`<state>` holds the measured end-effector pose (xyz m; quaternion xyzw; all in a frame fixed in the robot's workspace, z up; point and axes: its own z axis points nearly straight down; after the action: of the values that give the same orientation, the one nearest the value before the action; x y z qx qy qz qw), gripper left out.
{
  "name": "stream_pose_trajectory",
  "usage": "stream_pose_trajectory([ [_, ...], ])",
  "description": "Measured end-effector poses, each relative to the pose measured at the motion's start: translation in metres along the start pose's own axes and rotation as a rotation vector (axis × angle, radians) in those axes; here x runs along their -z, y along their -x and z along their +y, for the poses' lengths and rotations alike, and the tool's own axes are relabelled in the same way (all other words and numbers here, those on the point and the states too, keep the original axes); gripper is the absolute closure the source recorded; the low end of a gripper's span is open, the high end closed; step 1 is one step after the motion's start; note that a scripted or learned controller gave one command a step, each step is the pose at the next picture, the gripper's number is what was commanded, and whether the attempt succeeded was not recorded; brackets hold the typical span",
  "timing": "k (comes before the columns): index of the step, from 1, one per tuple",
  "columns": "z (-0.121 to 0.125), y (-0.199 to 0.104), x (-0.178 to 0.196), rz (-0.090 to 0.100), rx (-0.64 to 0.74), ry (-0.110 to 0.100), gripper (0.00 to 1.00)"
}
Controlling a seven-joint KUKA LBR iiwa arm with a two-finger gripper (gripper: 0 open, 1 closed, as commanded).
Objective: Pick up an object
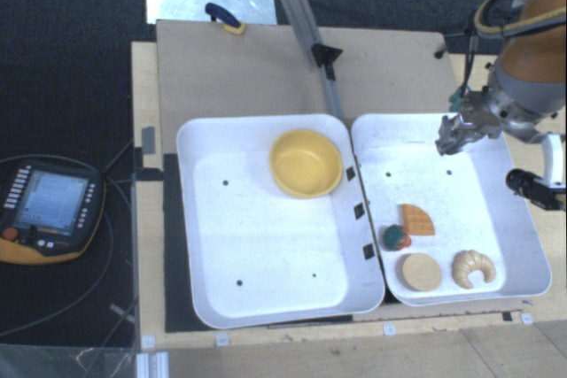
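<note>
In the right bin (496, 190), near its front, lie an orange waffle wedge (416, 219), a small green and red piece (394, 236), a round tan biscuit (419, 272) and a croissant (473, 268). A yellow bowl (306, 162) sits at the back right of the left bin (221, 226). My gripper (452, 137) hangs over the back part of the right bin, well behind the food pieces, with nothing seen between its fingers.
A grey pole (297, 0) slants over the bench behind the bins, with a black clamp (326, 56). A teach pendant (44, 208) lies on the floor at the left. Black brackets (359, 212) sit along the seam between the bins.
</note>
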<state>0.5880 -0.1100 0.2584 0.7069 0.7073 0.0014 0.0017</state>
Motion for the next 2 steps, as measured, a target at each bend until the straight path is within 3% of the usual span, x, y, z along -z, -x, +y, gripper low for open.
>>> stream_pose_trajectory([
  [2,-0.022,-0.104,-0.025,0.002,0.004,-0.004,1.0],
])
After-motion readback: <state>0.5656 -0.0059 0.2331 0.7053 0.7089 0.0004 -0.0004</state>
